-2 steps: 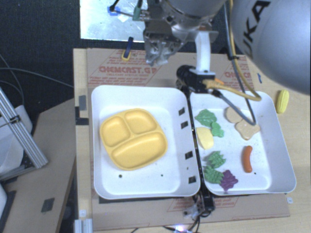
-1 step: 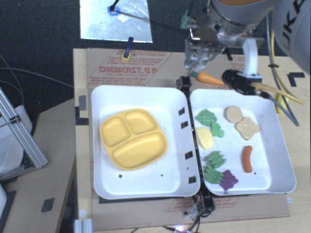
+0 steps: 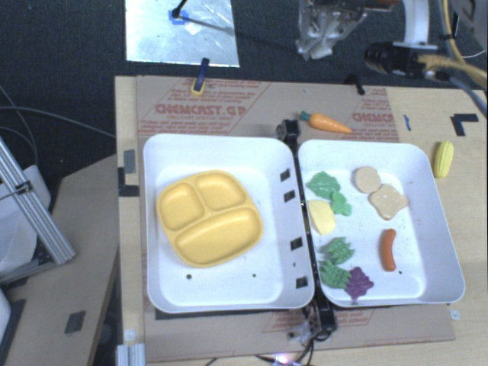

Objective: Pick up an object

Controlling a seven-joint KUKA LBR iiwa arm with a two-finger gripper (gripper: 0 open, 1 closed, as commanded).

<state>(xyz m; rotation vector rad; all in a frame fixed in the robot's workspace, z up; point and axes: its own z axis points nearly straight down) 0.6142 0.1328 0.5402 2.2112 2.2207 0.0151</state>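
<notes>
The right bin (image 3: 435,227) holds several toy foods: a green lettuce leaf (image 3: 323,183), a pale yellow piece (image 3: 322,218), a round tan biscuit (image 3: 366,179), a bread slice (image 3: 388,201), a red sausage (image 3: 388,249), green leafy pieces (image 3: 335,250) and purple grapes (image 3: 357,282). My gripper (image 3: 323,38) hangs high at the top of the view, beyond the bench's far edge and well away from both bins. It looks blurred, with nothing visibly in it.
The left bin (image 3: 164,280) carries a yellow divided plate (image 3: 210,217). An orange carrot (image 3: 325,123) lies on the cardboard behind the bins. A yellow corn piece (image 3: 443,159) lies right of the right bin. A shiny sheet (image 3: 181,20) lies on the floor beyond.
</notes>
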